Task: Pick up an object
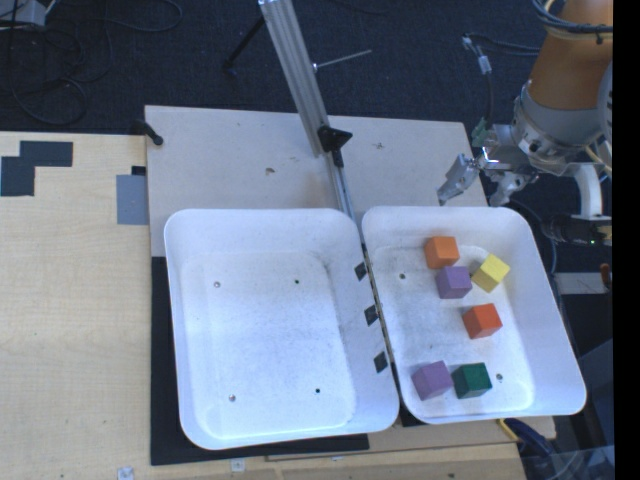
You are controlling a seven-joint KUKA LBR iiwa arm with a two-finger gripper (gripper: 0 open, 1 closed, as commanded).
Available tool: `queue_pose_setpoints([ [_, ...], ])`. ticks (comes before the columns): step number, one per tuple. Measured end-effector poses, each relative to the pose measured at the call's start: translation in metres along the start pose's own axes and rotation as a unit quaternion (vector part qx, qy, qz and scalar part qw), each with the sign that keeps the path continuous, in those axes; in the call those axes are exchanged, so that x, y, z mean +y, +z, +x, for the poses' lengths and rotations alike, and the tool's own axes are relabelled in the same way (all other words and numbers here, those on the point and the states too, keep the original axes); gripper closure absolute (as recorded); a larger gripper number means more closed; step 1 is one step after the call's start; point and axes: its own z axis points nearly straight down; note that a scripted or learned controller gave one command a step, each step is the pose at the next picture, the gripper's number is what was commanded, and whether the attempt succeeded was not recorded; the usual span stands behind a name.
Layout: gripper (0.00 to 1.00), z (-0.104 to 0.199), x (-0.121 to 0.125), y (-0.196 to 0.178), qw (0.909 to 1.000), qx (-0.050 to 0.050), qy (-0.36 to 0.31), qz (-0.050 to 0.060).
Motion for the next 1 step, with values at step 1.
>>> queue_pose_setpoints([
  [1, 0.0, -0.0225, -0.0083, 0.1499, 1.0, 0.001, 0.003, 0.004],
])
